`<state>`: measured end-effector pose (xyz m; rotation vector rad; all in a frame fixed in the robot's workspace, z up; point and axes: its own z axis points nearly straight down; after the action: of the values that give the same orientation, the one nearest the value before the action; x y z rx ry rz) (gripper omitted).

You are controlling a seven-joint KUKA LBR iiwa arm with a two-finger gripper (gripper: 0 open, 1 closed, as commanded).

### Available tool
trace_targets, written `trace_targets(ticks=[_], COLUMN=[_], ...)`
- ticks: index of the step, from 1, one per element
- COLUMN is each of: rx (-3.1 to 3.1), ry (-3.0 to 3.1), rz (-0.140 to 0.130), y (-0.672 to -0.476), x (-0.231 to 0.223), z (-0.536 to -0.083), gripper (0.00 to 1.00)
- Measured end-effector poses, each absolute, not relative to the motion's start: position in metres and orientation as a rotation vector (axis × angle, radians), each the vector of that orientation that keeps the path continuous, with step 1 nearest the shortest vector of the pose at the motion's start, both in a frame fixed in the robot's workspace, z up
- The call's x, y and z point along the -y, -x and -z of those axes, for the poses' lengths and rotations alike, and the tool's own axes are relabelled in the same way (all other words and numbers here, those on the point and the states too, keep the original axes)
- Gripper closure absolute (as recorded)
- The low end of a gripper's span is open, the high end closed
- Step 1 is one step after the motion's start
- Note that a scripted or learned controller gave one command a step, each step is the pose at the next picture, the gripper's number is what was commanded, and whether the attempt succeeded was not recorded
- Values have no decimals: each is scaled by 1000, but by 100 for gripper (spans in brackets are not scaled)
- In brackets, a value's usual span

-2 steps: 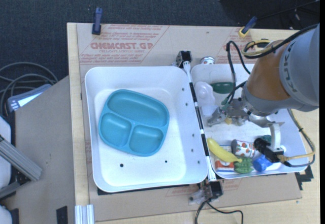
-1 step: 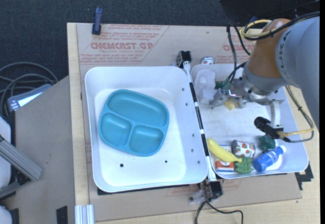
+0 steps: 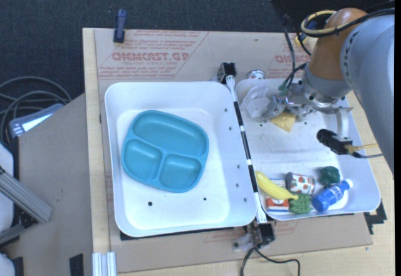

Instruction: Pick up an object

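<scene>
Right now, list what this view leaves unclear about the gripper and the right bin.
- Gripper: its fingers are lost behind the wrist body, so their state cannot be read.
- Yellow object: partly covered by the gripper; whether it is gripped is unclear.
- Clear item at the right bin's far corner: too pale and blurred to identify.
- Red package: overlapped by the banana.

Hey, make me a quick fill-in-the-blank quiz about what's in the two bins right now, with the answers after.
1. The divided plate in the left bin is coloured ____.
2. That plate has ____ compartments.
3. The banana lies in the ____ bin.
4. The gripper is above the ____ bin, near a yellow object.

Answers: blue; three; right; right
</scene>
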<state>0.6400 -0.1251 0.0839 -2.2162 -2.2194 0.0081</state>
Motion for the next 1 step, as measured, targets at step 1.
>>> trace_targets(ticks=[1], rx=[2212], ry=[2204], rz=[-24], y=[-647], x=[136], z=[-82], gripper=[0])
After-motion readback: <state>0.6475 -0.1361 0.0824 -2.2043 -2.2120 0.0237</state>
